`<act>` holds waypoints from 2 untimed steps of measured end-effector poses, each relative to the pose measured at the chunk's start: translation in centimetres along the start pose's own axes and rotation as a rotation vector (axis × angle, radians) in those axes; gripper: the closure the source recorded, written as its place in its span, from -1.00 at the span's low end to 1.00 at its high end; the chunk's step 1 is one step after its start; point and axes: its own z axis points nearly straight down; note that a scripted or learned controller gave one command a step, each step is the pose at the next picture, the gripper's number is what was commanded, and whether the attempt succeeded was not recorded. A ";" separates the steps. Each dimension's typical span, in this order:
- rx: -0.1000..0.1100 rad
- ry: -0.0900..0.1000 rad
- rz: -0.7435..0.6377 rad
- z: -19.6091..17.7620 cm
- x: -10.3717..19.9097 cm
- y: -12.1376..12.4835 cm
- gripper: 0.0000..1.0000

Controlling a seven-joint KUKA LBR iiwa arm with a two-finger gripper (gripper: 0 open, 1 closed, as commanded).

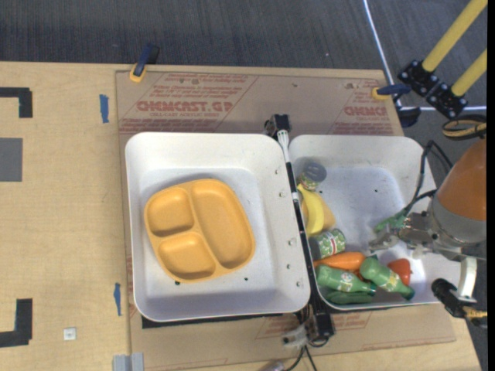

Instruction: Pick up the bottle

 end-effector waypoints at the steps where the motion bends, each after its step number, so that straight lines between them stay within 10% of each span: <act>1: 0.006 0.004 0.070 1.1 2.6 5.5 -1.00; 2: 0.002 0.000 0.070 0.0 2.4 5.6 1.00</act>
